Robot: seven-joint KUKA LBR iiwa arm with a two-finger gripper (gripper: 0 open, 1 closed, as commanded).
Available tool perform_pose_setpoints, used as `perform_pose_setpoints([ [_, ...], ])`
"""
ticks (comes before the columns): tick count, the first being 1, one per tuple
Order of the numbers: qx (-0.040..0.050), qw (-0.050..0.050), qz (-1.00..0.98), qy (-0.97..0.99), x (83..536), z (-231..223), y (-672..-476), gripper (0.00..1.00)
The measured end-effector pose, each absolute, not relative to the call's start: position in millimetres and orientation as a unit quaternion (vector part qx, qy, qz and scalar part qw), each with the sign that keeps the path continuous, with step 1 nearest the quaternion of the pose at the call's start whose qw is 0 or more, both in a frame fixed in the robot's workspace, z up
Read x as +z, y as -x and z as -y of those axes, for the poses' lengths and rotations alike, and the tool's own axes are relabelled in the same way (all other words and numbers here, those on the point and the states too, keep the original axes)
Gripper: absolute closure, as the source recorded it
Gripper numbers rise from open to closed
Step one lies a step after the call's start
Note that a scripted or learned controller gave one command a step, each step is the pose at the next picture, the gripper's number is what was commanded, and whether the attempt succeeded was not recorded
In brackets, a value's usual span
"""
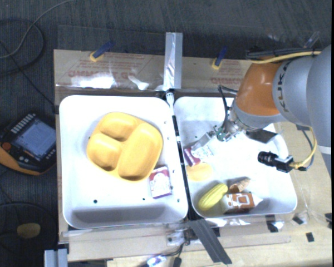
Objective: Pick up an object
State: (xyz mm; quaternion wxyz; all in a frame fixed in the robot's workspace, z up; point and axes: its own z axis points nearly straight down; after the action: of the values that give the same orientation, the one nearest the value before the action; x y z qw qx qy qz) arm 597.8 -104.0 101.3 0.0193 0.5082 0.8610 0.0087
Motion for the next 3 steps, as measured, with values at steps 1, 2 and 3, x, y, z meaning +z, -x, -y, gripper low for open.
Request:
perform_pose_setpoints([
  [1, 0.0109, 0.018, -0.819, -0.573, 101, 105, -585.6, 0.00],
  [2, 0.0108, 0.012, -0.764, -0.645, 99, 104, -579.4, 0.00],
  [3, 0.0106, 0.016, -0.772, -0.635, 98, 107, -526.3, 0.00],
])
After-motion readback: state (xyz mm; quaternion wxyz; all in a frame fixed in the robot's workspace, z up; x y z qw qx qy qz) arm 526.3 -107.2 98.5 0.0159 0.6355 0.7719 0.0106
